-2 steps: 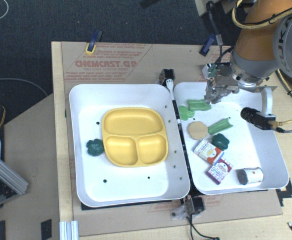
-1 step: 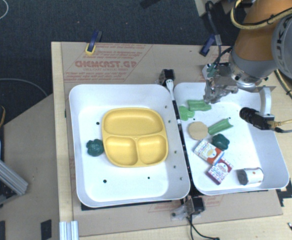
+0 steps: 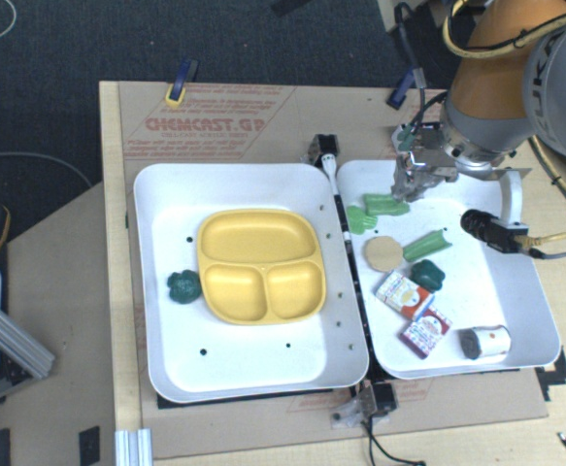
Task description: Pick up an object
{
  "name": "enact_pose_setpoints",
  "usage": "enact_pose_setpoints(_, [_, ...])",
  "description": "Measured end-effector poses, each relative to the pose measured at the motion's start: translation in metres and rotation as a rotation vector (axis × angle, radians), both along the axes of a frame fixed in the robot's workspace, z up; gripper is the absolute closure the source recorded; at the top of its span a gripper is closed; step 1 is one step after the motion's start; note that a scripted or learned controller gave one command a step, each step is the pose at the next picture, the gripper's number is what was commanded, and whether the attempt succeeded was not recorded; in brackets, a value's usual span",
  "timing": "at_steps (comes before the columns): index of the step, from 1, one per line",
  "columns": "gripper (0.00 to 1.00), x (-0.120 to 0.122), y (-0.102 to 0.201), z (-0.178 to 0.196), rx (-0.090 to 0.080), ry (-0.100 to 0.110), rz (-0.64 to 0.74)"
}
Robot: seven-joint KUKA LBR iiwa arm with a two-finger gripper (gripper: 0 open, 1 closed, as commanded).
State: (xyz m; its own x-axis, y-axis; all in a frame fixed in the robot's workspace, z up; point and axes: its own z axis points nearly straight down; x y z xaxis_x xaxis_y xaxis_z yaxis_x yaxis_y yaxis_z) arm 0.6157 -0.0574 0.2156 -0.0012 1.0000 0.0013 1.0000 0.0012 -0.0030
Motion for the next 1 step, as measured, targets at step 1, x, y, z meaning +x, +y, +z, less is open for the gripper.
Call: enact_pose_setpoints(1, [1.0,0.0035,0.0,-0.0008,-0.001,-0.004,0.0])
